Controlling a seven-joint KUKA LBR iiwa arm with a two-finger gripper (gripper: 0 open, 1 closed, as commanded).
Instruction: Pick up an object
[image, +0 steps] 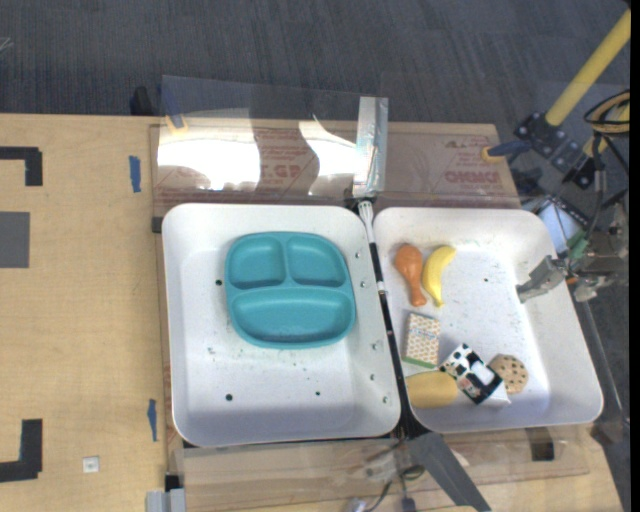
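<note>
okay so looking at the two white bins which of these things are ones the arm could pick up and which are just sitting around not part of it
Could be picked:
yellow toy banana
orange toy drumstick
patterned flat card
round chocolate-chip cookie
black-and-white block
tan rounded piece

Just lying about:
teal three-compartment plastic tray
clear plastic sheet behind the bins
blue tape marks

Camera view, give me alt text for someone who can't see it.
Two shallow white bins sit side by side: the left bin holds a teal divided plate, and the right bin holds a toy drumstick, banana, cookie and other small items. The robot's hand hovers at the right bin's far-right edge.
</note>
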